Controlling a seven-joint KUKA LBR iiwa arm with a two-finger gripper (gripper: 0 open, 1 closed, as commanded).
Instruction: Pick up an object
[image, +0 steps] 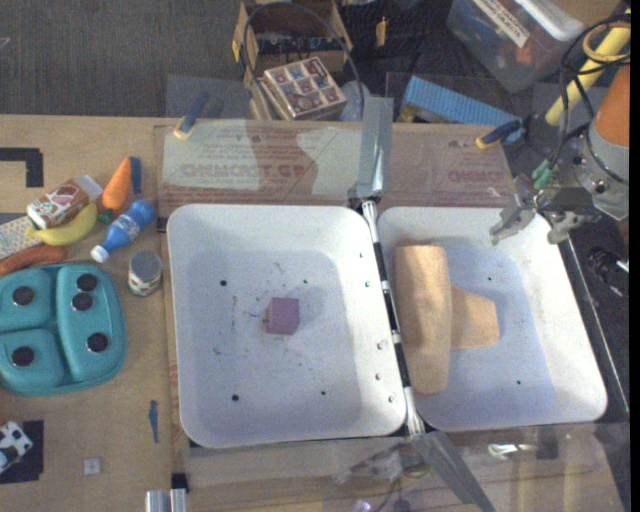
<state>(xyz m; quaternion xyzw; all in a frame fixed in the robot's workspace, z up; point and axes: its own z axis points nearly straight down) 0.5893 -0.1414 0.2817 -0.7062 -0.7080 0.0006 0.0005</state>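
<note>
Gripper (533, 222) hangs above the far right corner of the right bin (585, 395), fingers spread apart with nothing between them, probably staged for a descent. Candidates: a tan folded cloth (432, 312) lying against the right bin's left wall, and a small purple block (282, 315) mid-floor in the left bin (190, 400), well apart.

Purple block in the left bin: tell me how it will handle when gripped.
The purple block looks squat and flat-sided, so it probably won't roll or tip. It seems small and likely light, perhaps soft foam. It sits apart from the bin walls.
</note>
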